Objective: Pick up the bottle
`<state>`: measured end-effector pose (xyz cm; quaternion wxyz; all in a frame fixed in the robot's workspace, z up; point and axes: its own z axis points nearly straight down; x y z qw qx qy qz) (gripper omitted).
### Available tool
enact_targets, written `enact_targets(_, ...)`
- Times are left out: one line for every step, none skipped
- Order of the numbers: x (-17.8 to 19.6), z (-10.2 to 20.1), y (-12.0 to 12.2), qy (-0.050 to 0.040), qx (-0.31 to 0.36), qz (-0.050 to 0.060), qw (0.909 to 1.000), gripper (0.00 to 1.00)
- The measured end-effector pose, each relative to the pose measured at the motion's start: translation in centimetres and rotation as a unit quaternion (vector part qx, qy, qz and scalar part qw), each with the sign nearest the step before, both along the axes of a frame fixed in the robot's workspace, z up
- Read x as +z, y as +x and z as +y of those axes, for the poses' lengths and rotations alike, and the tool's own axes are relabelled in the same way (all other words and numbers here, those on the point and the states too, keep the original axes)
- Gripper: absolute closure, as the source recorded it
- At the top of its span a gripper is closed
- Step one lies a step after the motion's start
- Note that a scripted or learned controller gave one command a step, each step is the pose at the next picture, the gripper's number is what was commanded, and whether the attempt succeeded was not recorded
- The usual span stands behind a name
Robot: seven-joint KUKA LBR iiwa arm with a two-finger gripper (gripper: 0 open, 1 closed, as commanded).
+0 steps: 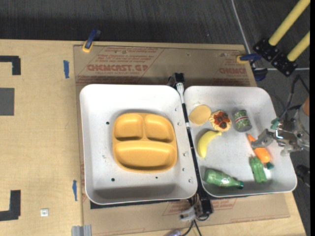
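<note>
Green plastic bottle (223,179) lies on its side at the lower edge of the right white bin (256,95). Metal gripper (275,135) hovers at the frame's right; finger state unclear.

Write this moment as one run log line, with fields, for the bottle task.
gripper: over right bin, right side | bottle: lying at bin front, apart from gripper | grasp: not made

Yellow three-compartment plastic plate (145,141) in left white bin (93,132); right white bin (261,98) holds yellow toy banana (206,142), tan round bun (200,114), small pizza slice (220,120), green can (241,120), orange carrot (262,154)
</note>
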<state>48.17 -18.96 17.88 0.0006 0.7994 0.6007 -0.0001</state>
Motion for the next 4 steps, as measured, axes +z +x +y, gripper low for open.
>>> enact_targets(-4.5,6.2,-0.3,0.0016,-0.1,0.002,0.995,0.0)
enact_targets(-9.3,3.4,-0.2,0.0006,0.104,-0.001,0.9946,0.0)
enact_targets(0.6,11.5,-0.2,0.0006,-0.121,0.0,0.9927,0.0)
enact_targets(1.5,11.5,-0.1,0.0004,-0.12,0.0,0.9928,1.0)
